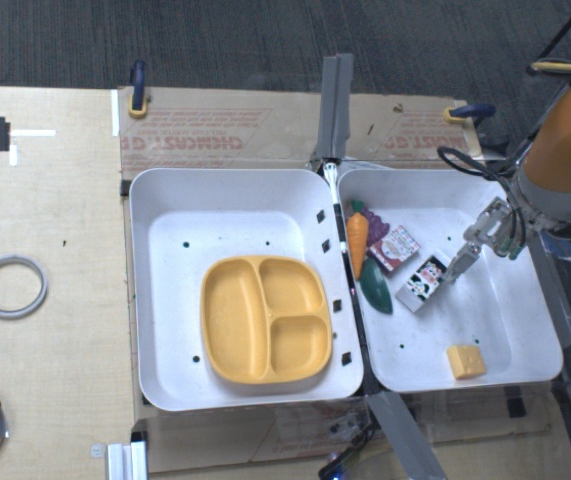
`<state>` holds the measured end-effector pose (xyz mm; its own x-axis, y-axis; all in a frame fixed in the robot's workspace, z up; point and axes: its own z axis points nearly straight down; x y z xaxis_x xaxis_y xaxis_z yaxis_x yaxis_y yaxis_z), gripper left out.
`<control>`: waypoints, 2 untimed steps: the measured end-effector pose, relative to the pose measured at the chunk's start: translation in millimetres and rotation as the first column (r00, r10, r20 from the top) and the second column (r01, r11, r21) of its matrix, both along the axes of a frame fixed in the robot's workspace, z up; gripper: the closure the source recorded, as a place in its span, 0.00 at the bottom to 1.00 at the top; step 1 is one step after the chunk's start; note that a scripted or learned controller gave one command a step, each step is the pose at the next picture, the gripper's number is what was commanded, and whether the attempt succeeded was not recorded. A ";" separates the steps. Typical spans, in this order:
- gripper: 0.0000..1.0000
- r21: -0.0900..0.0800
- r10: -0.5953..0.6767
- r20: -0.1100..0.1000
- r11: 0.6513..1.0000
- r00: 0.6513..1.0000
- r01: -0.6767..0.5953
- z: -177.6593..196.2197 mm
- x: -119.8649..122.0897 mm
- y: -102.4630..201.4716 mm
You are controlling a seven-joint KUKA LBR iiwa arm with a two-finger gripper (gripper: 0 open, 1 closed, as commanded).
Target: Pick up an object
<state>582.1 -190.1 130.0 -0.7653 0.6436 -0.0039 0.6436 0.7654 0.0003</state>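
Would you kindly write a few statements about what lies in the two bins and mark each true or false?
1. The yellow tray lies in the left bin. True.
2. The carrot lies in the right bin near the divider. True.
3. The yellow block sits on the tray. False: it lies in the right bin, near its front edge.
4. The tray has one undivided well. False: it has three compartments.
5. The gripper is over the right bin, close to the black-and-white box. True.
6. The roll of tape lies inside the left bin. False: it lies on the bench left of the bins.
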 end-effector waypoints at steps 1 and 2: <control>0.00 0.003 -0.184 0.006 0.983 0.983 0.184 -32.1 61.6 79.4; 1.00 0.001 -0.182 0.010 0.983 0.983 0.182 -20.9 62.9 79.4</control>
